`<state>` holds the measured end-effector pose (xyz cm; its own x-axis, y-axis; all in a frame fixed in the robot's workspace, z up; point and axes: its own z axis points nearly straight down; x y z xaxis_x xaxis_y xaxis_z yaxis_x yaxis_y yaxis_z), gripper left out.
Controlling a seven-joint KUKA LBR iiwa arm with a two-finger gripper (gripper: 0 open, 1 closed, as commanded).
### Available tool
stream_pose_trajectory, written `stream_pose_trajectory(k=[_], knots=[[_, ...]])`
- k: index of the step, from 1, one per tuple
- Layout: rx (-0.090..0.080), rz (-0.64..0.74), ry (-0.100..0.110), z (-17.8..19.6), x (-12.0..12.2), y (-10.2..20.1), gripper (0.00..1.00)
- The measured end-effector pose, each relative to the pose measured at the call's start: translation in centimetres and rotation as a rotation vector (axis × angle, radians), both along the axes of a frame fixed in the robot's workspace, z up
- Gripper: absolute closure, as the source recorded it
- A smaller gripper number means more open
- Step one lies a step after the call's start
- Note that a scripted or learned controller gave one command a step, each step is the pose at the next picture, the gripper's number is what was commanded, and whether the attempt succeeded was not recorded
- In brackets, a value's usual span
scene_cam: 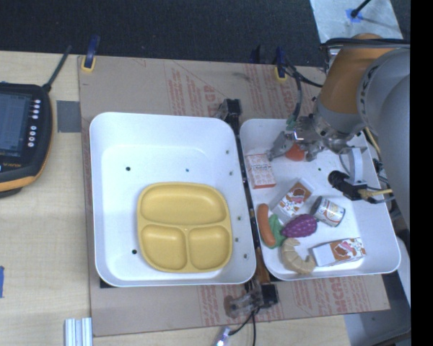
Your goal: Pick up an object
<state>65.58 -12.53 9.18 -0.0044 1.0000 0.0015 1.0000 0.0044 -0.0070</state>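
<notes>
Overhead, gripper (pixel 297 144) low at the far end of the right bin (pixel 390 254), its grip impossible to judge, small red-orange object (pixel 296 152) right at its tip, yellow divided tray (pixel 185 226) in the left bin (pixel 112 193), toy foods near the right bin's front.

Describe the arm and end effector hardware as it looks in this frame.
The arm is a bulky rounded body, light grey, with a broad orange band above the wrist. The end effector is a small cluster of grey metal parts. Thin dark cables run alongside the wrist. No markings are legible at this resolution.
</notes>
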Motion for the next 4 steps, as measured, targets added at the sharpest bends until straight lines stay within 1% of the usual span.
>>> stream_pose_trajectory(k=[1, 2, 3, 4], knots=[[-0.002, -0.002, -0.005, 0.0, 0.1, -2.5, 0.0], [-0.001, 0.0, -0.003, 0.0, 0.0, -0.9, 0.0], [-0.002, 0.0, -0.002, 0.0, -10.2, -1.6, 0.0], [-0.002, 0.001, -0.002, 0.0, -10.7, -3.0, 0.0]])
